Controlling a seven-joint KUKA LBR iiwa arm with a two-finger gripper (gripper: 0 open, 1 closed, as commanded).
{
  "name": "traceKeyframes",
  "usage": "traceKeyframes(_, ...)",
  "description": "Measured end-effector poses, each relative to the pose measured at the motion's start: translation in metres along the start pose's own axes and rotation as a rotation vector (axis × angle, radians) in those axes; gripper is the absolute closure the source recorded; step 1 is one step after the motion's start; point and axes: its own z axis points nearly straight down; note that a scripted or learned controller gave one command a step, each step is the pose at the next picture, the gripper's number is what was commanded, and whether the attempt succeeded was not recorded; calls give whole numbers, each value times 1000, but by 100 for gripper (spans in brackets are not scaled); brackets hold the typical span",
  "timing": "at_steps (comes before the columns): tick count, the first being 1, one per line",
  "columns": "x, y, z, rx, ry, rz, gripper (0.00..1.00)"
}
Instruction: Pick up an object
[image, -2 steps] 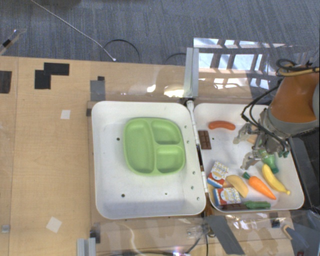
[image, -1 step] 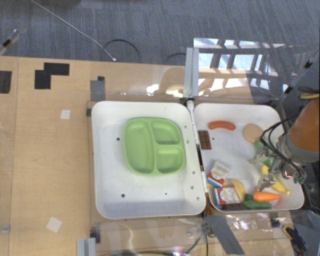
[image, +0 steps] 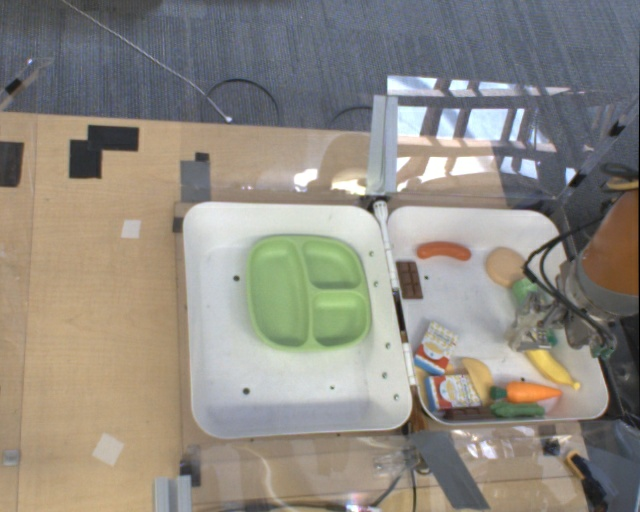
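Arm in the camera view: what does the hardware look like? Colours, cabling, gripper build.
The arm shows a rounded orange band over a grey wrist section. Black cables loop beside it. The gripper is a compact silver-grey metal assembly, with a small green part at its outer side. No markings are legible.

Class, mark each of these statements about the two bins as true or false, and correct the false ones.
1. The green divided plate lies in the left bin. True.
2. The sausage lies on the plate. False: it lies in the right bin, near its far edge.
3. The carrot lies near the right bin's front edge. True.
4. The gripper hangs over the left bin. False: it is over the right bin, beside the banana.
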Motion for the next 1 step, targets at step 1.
traceKeyframes(1, 33, -1, -41, -9, 24, -203, 100)
